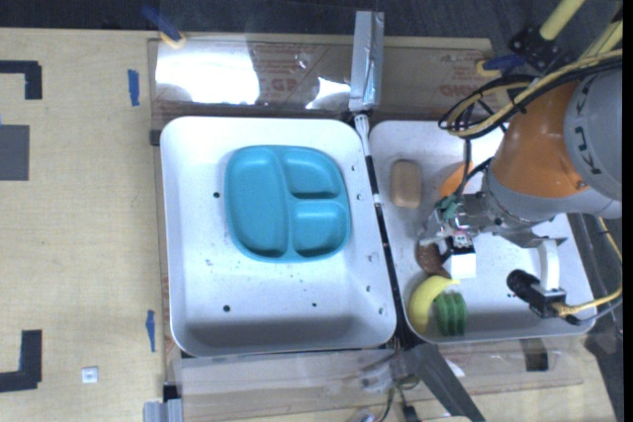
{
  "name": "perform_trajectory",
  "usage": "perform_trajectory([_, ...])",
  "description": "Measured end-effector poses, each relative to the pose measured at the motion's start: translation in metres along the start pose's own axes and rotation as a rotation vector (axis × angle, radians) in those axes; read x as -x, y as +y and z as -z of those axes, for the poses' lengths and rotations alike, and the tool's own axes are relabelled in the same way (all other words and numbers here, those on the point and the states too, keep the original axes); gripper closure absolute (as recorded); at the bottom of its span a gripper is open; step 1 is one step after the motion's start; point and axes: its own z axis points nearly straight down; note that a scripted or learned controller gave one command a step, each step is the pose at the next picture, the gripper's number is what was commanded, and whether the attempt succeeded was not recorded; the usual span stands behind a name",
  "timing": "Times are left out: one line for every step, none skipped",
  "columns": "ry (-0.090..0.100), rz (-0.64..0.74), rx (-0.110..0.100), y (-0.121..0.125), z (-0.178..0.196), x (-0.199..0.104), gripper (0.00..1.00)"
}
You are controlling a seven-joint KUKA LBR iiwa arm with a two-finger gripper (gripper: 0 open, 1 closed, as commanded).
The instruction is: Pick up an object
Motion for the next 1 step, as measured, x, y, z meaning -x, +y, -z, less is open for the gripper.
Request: perform_trajectory([0.002,-0.153,-0.010,0.0390,0.1270,-0.0352,1.00])
